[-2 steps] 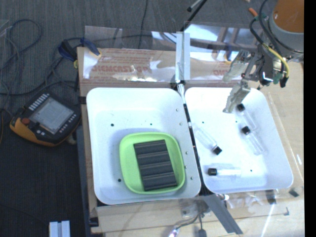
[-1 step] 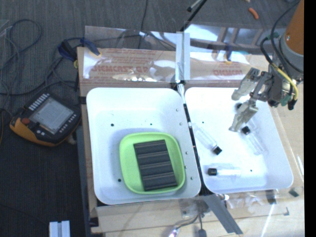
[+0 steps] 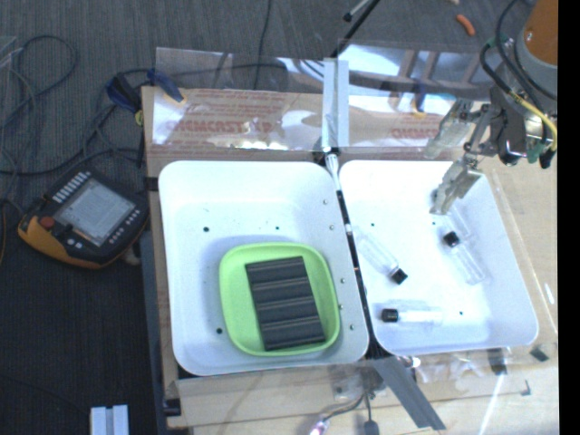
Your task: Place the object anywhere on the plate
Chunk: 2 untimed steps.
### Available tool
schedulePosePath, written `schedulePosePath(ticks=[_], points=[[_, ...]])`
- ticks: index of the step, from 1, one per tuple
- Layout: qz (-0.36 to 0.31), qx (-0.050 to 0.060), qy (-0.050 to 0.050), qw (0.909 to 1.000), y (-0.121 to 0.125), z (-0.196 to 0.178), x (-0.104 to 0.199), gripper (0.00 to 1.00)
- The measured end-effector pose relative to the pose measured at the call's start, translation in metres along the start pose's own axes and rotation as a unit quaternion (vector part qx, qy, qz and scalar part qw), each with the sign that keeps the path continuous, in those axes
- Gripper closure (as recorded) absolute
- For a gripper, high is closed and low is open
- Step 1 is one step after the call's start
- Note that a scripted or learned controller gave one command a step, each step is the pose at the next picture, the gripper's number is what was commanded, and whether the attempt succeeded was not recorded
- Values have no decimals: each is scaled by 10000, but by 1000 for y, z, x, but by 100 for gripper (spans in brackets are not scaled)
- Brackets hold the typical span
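Observation:
A green square plate (image 3: 234, 277) lies in the left bin (image 3: 190, 216). A dark grey ridged block (image 3: 285, 302) rests flat on the plate and covers most of its middle. My gripper (image 3: 449, 161) hangs over the far part of the right bin (image 3: 507, 288), well away from the plate. Its two pale fingers (image 3: 452, 187) stand apart, open, with nothing between them.
Three clear vials with black caps lie in the right bin: one near the divider (image 3: 382, 259), one near the front (image 3: 415, 314), one on the right (image 3: 462, 254). A teach pendant (image 3: 86, 216) and cables lie on the floor to the left.

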<state>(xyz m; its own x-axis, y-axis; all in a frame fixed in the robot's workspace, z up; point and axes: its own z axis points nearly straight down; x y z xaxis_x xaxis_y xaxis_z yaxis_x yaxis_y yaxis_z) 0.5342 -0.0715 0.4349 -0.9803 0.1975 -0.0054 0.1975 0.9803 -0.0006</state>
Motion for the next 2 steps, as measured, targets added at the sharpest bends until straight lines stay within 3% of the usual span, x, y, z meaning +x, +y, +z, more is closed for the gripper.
schedulePosePath(ticks=[1, 2], points=[[-538, -4, 0, 9986, 32, 0, -19, 0], [-212, -6, 5, 9998, 7, 0, 7, 0]])
